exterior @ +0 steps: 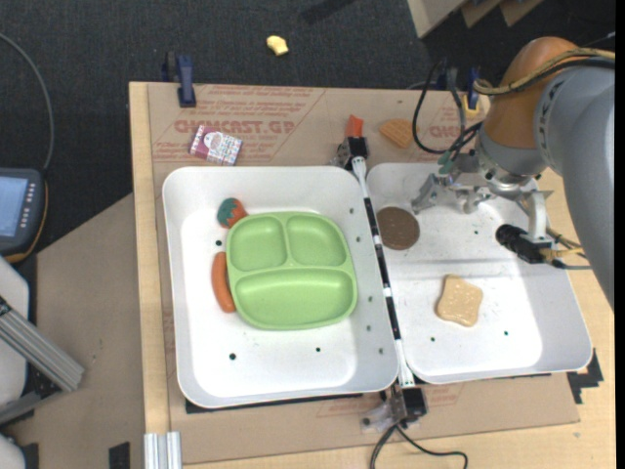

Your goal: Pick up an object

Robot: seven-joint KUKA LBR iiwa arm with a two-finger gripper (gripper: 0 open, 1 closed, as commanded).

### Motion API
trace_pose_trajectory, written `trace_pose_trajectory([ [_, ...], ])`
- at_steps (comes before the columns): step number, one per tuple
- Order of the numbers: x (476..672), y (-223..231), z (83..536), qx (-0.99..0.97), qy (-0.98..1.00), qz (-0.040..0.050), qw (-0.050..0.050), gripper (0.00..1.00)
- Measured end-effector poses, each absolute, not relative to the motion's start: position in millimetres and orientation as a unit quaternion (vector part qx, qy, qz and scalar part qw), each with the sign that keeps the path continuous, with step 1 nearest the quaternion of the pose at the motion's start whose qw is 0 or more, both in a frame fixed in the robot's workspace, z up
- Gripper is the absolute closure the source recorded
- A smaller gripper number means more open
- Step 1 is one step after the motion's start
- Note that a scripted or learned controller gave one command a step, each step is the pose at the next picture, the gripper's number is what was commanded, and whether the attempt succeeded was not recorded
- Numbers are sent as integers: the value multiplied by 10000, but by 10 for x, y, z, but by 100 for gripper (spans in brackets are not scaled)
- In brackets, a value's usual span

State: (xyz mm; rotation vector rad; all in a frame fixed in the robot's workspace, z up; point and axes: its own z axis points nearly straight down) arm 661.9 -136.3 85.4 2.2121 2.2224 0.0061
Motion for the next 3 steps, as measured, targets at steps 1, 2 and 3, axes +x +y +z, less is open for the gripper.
trace_pose_trajectory([
  [1,5999,-1271,1675,7077,7065,3,-7,0],
  [2,5177,-1232,842,7076,7066,6,29,0],
  [3,5195,-1225,949,7078,7064,10,28,100],
])
